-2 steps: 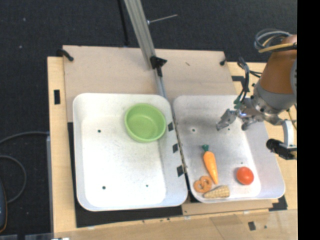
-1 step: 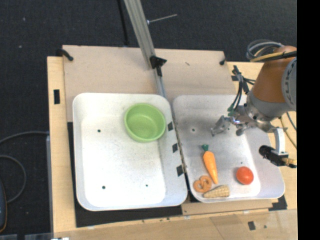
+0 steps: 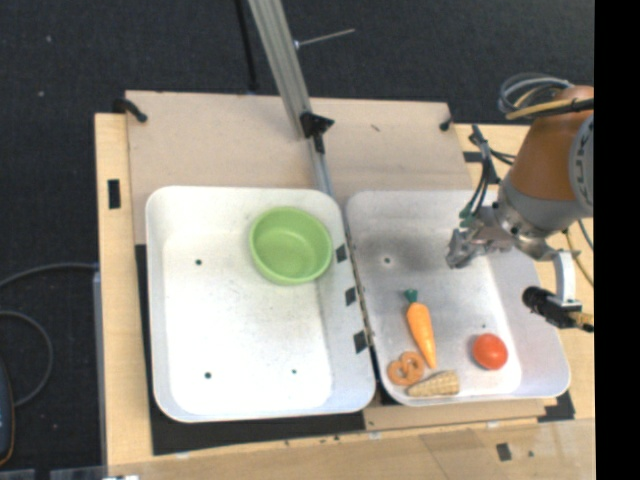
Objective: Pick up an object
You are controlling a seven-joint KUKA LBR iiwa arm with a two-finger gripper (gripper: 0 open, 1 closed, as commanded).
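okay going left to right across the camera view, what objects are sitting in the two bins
Green bowl in the left bin → pretzel → carrot → tomato, the last three in the right bin.

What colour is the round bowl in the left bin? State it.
Light green; the round plastic bowl shows best in the camera view.

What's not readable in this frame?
- Gripper, camera view: open or shut cannot be told; too small, seen from above under the wrist.
- Arm: cut off by the right edge.
- Pretzel and corn piece: whether they touch is unclear; too small.
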